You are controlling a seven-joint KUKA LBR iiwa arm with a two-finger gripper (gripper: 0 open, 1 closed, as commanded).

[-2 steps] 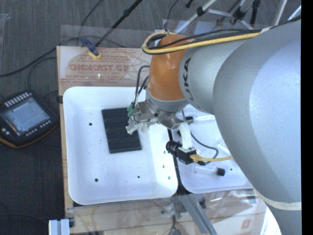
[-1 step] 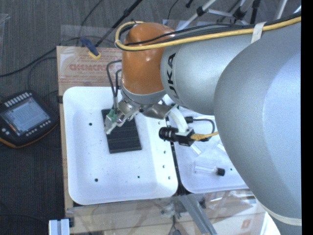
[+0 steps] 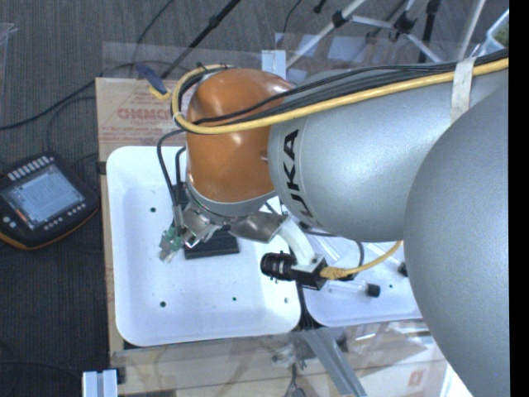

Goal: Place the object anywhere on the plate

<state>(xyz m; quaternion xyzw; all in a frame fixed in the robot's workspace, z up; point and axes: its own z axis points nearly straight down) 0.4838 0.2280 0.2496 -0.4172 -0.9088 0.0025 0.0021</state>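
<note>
Jaws sit low over the left bin (image 3: 132, 304), under the orange band (image 3: 227, 139). I cannot tell whether they are open, closed or gripping, because the wrist hides them from above.

Risks:
- Nothing confirms a grip. If the jaws lift without the object, the place step fails outright.
- If the hold is only on an edge, the object probably slips or swings out on the way over.
- The arm (image 3: 372, 180) covers much of both bins, so I cannot tell where the plate is. A release at a poorly chosen spot would land the object on the bin floor.
- The yellow cable (image 3: 364, 267) and the black fitting (image 3: 277, 265) hang just right of the jaws, over the wall between the left bin and the right bin (image 3: 364, 308). They could snag or brush things on a sweep.
- The jaws are close to the bin floor, so a push further down could jam the object or flick it away.

Object: the likely candidate is a small greenish-white piece (image 3: 170, 243) just left of the jaws, touching or nearly touching them, low over the bin floor. It looks thin, light and irregular, and too small to identify. A flat black block (image 3: 211, 246) lies right beside the jaws on the other side. It may be the object instead, or part of the tool; I cannot tell which.
</note>
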